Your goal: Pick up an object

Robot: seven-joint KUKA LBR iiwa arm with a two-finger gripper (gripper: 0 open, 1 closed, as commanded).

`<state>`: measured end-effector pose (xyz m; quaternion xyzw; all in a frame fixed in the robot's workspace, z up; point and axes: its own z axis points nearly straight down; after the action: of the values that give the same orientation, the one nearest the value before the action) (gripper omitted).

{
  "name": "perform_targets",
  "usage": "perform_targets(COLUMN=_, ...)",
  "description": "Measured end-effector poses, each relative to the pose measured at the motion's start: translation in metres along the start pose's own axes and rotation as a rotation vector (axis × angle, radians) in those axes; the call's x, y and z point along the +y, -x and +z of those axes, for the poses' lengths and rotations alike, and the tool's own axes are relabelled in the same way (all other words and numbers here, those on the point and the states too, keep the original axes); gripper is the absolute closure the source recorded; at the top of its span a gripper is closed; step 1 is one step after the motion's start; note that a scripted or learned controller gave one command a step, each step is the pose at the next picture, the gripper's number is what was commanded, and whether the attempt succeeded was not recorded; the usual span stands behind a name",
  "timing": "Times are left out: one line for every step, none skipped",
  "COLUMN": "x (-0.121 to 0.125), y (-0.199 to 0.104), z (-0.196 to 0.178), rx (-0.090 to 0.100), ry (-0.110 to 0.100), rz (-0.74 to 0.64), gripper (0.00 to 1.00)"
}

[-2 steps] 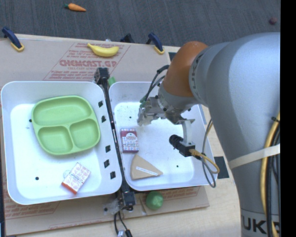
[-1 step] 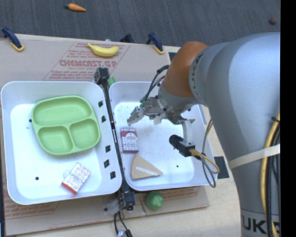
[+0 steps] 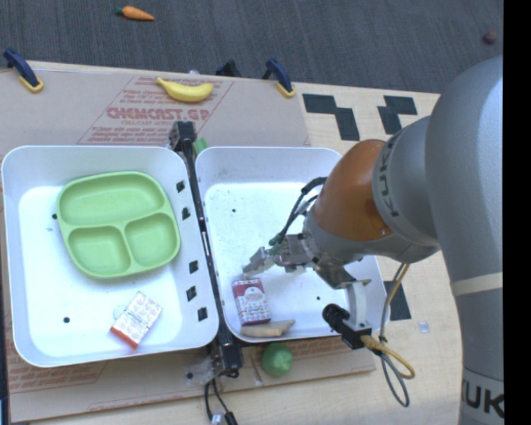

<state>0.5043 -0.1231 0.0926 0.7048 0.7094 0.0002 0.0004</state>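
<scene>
Looking at the lower middle of the frame, the obvious pick is the small red carton (image 3: pixel 250 301) lying flat on the floor of the right bin (image 3: pixel 248 171), with a tan, flat stick-like piece (image 3: pixel 267 329) just below it against the bin's near wall. The gripper (image 3: pixel 264 259) hovers just above and slightly right of the carton, near it but not touching as far as I can see, and nothing sits between its fingers; whether they're spread or pressed together I honestly can't tell, it's a jumble of metal at this angle. My guess is the carton is light, thin cardboard, fairly stiff along the edges but easy to dent on the broad face, and probably a bit slick if it's glossy. I'd pinch it across the short width, on the two long side edges, not the flat top. Over in the left bin (image 3: pixel 18 237) sit a green divided tray (image 3: pixel 117 222) and a red-and-white packet (image 3: pixel 135 317), well apart from the arm. A green ball (image 3: pixel 278 359) rests outside the bins at the bottom, a banana (image 3: pixel 185 88) at the top.
</scene>
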Motion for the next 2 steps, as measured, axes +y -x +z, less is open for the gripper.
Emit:
perform_targets(x=0.087, y=0.032, z=0.001, rx=0.001, ry=-0.002, rz=0.002, gripper=0.0)
perform_targets(x=0.152, y=0.072, z=-0.012, rx=0.001, ry=-0.001, rz=0.001, gripper=0.0)
